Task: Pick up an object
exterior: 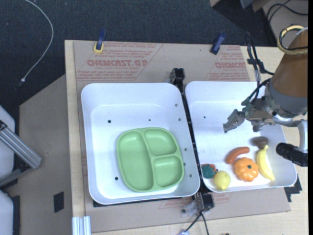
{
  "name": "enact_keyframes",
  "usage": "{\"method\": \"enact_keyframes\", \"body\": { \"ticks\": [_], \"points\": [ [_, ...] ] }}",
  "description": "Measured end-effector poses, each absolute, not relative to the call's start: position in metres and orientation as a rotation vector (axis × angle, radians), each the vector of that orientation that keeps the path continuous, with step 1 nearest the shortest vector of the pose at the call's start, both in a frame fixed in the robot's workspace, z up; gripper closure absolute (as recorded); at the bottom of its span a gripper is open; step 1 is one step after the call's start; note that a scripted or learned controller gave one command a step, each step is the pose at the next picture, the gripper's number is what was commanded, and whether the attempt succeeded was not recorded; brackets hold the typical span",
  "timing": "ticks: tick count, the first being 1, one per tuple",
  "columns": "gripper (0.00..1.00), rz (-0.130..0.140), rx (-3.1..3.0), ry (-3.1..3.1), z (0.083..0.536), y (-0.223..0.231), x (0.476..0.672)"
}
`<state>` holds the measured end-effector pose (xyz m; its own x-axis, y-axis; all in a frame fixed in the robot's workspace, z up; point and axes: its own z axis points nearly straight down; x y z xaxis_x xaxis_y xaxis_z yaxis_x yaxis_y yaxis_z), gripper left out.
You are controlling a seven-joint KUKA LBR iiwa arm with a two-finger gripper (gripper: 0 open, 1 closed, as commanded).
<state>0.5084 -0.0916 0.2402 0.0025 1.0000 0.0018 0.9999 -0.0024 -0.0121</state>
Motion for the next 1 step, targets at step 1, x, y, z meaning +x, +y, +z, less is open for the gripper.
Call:
{"method": "enact_keyframes", "body": {
  "ticks": [1],
  "points": [
    [0.00, -0.001, -2.221, -2.222, 0.2459, -0.0916, 0.5109]
  ]
}}
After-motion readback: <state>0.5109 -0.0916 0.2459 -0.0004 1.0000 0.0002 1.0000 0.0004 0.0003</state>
